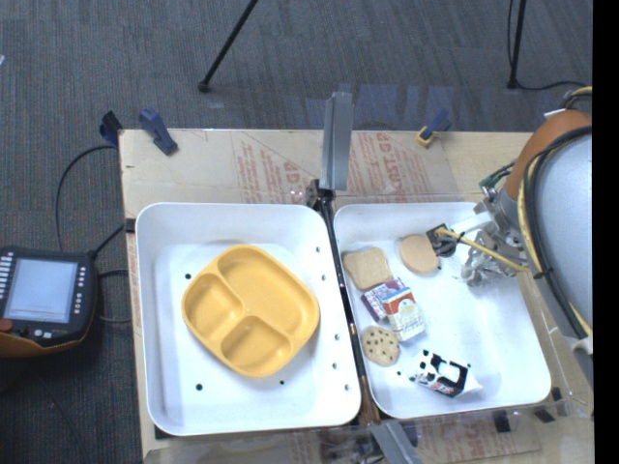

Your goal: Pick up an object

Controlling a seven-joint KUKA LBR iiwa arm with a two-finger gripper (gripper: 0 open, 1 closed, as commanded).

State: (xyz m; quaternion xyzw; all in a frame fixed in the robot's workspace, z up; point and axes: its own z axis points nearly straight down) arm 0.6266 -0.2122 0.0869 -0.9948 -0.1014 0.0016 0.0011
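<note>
The round tan flat disc lies toward the back of the right shallow white bin, just beside the gripper; whether the gripper is open or closed cannot be told. Bare floor spreads toward the bin's right rim. Near its left wall lie a tan toast-shaped slice, a red-and-white carton with unreadable print, and a chocolate-chip cookie. A black-and-white cow-patterned carton sits near the front rim. A yellow 3-compartment plate sits mid-floor in the left white bin
</note>
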